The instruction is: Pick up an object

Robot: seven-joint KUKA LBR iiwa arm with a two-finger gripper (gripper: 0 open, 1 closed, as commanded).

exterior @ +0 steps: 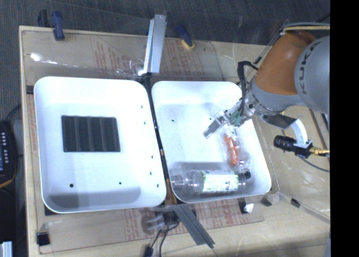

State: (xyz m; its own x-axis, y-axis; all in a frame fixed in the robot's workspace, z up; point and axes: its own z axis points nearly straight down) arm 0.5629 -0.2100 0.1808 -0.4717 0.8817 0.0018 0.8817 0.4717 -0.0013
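My gripper [220, 123] hangs over the middle of the right bin [185, 90], reaching in from the right. Just below and to the right of it lies an orange, carrot-like object [231, 148] in clear wrapping, near the bin's right wall. It is close under the gripper's tip, and I cannot tell whether they touch. A clear plastic bottle [210, 182] with a green-and-white label lies on its side along the bin's front wall. In the left bin [50, 90] a dark ridged rectangular block [90, 133] lies flat.
A metal bar [155, 42] stands up behind the seam between the two bins. Blue clamps [56, 24] hold the bench's back edge. The grey and orange arm [291, 76] covers the right bin's far right corner.
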